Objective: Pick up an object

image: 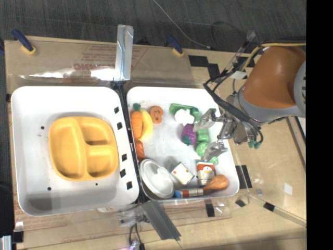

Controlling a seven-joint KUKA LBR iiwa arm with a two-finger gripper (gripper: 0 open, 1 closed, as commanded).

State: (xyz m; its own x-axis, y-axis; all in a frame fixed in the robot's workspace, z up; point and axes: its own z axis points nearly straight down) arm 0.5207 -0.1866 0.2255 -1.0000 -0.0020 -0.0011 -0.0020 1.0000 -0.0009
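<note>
The two-finger metal gripper (212,133), jaws spread open and gripping nothing, hangs over the right white bin's (165,95) right edge, beside purple-and-green plastic toys (194,136); bare floor lies centre-left.

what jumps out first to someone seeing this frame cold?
Probably the yellow divided tray, sitting alone in the left bin. Next, the pile of small colourful toys in the right bin: a metal bowl at its front edge, green and purple pieces near the middle. The arm's orange band looms at right, with the tool over the right bin's far-right side.
</note>
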